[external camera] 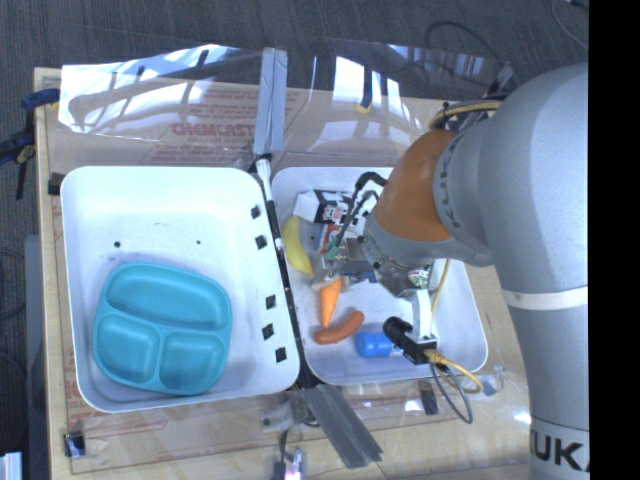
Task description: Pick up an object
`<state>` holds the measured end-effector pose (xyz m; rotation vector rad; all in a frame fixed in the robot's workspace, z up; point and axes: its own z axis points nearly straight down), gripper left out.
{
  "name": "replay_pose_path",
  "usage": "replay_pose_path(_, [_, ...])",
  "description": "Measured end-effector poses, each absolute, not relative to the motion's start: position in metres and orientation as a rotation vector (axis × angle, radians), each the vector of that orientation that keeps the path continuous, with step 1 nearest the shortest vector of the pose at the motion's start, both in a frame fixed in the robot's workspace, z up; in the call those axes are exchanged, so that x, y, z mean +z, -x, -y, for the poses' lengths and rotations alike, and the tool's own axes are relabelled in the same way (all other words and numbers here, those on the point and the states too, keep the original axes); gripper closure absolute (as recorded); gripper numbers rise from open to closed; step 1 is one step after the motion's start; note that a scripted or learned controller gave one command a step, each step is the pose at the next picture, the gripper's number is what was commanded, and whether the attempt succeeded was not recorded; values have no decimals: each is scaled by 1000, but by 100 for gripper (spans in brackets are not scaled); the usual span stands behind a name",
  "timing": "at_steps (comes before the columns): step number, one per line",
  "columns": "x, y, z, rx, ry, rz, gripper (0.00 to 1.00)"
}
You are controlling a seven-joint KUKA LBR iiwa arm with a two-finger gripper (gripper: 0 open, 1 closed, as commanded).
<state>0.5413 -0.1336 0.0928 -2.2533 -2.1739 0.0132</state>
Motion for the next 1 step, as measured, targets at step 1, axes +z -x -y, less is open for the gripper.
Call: replay_pose_path(1, [188,-558,48,8,2473,1931,100])
